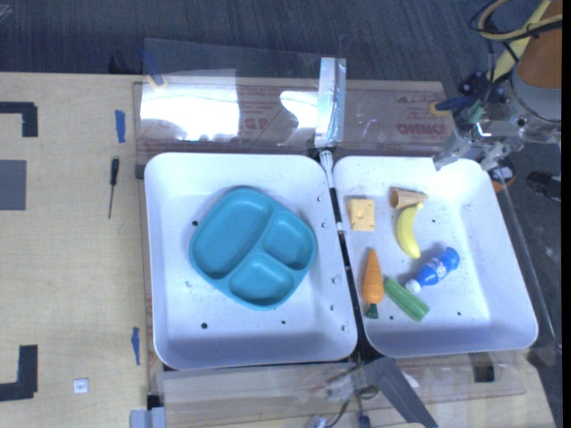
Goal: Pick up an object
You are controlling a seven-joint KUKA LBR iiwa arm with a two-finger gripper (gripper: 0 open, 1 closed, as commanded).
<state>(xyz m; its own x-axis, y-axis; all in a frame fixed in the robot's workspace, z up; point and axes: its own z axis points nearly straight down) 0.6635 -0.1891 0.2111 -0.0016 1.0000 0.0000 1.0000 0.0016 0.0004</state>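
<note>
Here red lettering on the clear panel (393, 119) is unreadable; the gripper (464, 145) hovers over the right bin (464, 315).

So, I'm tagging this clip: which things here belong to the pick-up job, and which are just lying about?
Job: claw; banana; carrot; cheese piece; blue bottle; green piece; cone.
Lying about: blue divided plate; screwdriver.

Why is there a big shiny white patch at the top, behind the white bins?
In the camera view, that is glare: light bouncing off the clear plastic sheet behind the left bin. The same view has another bright spot on the right bin's far corner, under the claw. The blue plate and banana look evenly lit and fairly sharp.
</note>
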